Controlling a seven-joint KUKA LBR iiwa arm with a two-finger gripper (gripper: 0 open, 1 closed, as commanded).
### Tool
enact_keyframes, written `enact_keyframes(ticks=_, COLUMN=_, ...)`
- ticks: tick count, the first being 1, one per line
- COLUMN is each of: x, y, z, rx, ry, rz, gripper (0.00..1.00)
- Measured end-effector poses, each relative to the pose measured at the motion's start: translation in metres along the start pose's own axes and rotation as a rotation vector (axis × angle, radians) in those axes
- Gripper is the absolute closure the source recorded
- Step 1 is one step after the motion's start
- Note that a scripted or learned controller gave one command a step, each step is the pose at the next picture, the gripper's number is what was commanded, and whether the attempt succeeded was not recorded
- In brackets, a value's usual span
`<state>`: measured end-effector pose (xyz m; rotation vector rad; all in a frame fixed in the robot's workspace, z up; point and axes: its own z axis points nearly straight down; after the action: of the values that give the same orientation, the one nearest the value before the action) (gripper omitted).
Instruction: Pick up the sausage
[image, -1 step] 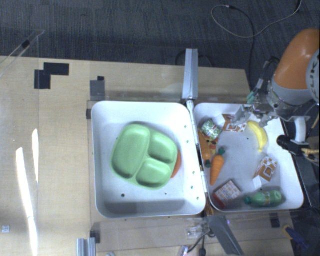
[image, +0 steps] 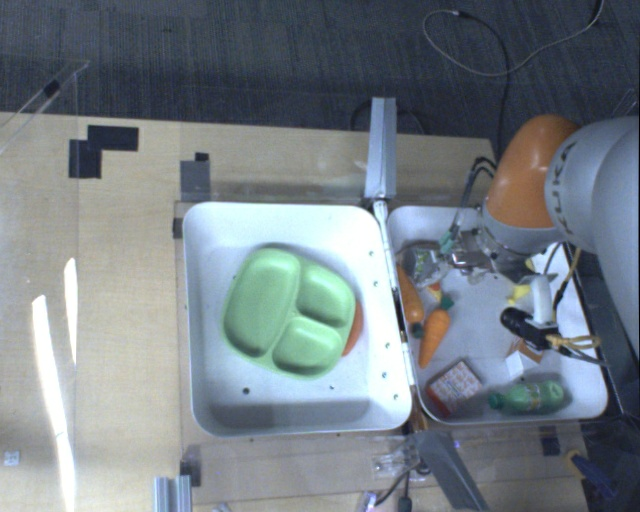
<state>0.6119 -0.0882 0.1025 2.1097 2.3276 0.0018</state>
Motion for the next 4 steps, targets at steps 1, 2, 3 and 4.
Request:
enact_keyframes(ticks=1, x=-0.024, y=0.024, z=0.016, rx=0.013, ry=0.008, rz=-0.024, gripper=0.00)
enact_keyframes(ticks=2, x=-0.023, y=0.026, z=0.005, rx=0.007, ry=0.006, rz=-0.028, gripper=1.00)
enact_keyframes(ticks=3, x=-0.091, y=0.032, z=-0.123, rx=-0.004, ry=-0.002, rz=-0.084, gripper=1.00)
enact_keyframes(ticks=4, x=-0.108, y=-0.002, z=-0.024, rx=-0.027, ry=-0.015, rz=-0.216, gripper=1.00)
